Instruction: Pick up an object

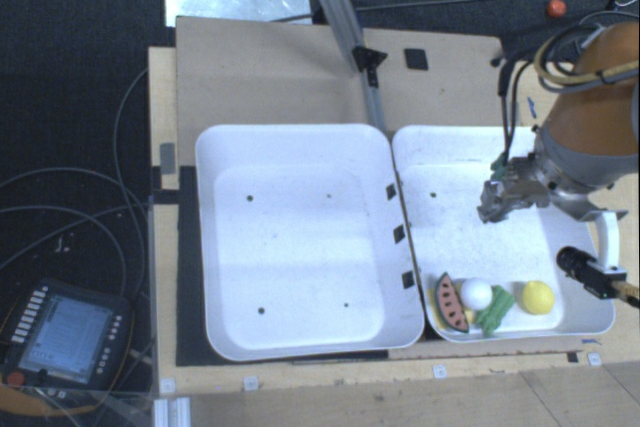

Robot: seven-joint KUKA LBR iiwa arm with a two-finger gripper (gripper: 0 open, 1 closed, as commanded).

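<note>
A: Gripper (497, 200) above the right bin (440, 170), its fingers too small and dark to tell apart from together.

B: And beyond it?

A: Near that bin's front edge: watermelon slice (450, 302), white ball (476, 294), green piece (496, 310), lemon (538, 297). Left bin (215, 155) touches the right bin. Tan bench (270, 75), dark carpet (70, 35), handheld control pad (62, 333) far left.

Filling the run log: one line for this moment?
gripper above right bin | lemon, white ball, watermelon slice at near edge | nothing held

Toys (490, 299) lie along the right bin's (440, 165) near edge.
</note>
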